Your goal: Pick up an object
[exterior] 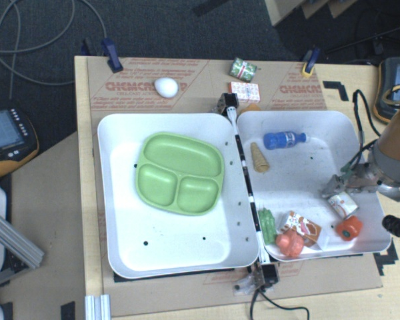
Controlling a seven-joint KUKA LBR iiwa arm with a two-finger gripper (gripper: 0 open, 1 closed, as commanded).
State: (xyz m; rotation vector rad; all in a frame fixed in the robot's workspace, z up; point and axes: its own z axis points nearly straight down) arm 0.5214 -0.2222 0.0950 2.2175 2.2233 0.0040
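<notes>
Fingers (pixel 338 187) above small white box (pixel 343 204), long axis slanting lower right.

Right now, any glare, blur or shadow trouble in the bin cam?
Camera view: lighting even and soft; left bin floor nearly blown out white; gripper casts a faint shadow on the right bin; the small items by the right bin's near edge look soft.

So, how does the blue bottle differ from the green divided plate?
The blue bottle is small and slim, while the green divided plate is wide and flat. The bottle lies on its side in the right bin; the plate rests face up in the left bin. The bottle sits near the bin's far edge; the plate sits nearer the middle of its bin. Both lie apart from the gripper.
</notes>
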